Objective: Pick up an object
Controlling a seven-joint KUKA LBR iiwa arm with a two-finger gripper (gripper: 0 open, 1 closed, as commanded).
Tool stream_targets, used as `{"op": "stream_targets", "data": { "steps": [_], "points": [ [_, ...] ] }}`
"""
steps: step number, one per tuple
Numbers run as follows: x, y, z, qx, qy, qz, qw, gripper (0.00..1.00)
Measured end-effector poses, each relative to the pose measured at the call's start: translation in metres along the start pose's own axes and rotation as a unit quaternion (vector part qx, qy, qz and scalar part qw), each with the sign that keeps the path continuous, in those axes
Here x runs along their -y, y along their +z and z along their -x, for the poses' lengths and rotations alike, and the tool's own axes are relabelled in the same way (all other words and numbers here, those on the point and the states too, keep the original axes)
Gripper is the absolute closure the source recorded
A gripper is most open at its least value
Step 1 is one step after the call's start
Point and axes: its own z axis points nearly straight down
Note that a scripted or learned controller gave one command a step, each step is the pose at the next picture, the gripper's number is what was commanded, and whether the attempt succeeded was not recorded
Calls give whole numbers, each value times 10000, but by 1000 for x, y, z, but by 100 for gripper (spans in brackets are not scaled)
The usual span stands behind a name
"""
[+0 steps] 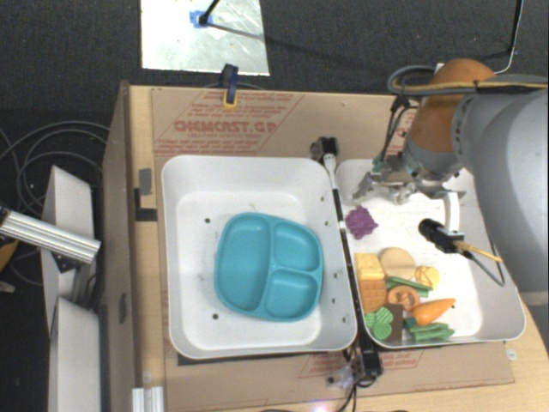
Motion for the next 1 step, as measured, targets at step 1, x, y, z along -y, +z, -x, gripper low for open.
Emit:
{"op": "stream_targets", "data": {
  "steps": [1],
  "points": [
    [-10, -2, -12, 0, 11, -14, 10000, 0]
  ]
}}
